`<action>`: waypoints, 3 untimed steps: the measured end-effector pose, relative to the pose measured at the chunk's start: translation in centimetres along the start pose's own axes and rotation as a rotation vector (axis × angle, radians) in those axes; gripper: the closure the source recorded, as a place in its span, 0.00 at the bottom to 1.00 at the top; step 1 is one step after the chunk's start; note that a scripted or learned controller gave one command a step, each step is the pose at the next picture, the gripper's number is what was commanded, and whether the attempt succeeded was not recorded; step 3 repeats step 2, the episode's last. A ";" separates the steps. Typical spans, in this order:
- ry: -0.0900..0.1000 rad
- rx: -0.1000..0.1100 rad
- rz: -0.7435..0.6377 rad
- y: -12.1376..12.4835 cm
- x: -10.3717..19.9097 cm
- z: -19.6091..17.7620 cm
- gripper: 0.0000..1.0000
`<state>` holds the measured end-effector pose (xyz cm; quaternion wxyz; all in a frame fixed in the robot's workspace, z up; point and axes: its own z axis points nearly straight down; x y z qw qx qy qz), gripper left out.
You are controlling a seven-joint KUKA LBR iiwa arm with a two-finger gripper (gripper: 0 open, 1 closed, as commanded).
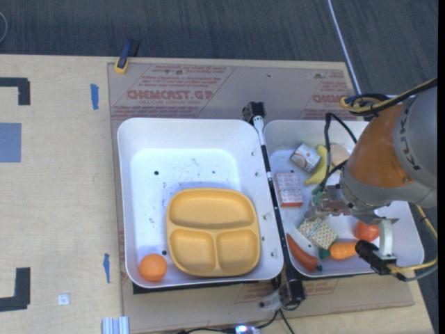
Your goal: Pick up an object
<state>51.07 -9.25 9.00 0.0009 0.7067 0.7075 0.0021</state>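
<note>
Yellow plastic, a divided tray (213, 230), takes up the near half of the left white bin (132, 186), with an orange ball (152, 267) tucked beside its near-left corner. The pickable clutter sits in the right white bin (417, 252), which is why the grey-and-orange arm (389, 155) hangs low there. Its gripper (325, 204) hovers just above a checkered packet (318, 232), near a red-and-white carton (288, 188), a yellow banana (318, 167) and an orange carrot (342, 250). Whether that pincer is spread or pinched, I cannot tell; nothing looks held.

Divided plate (213, 231) and ball (152, 268) in left bin (132, 186)
</note>
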 end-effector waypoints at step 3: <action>-0.001 -0.010 0.000 0.3 0.1 -1.0 1.00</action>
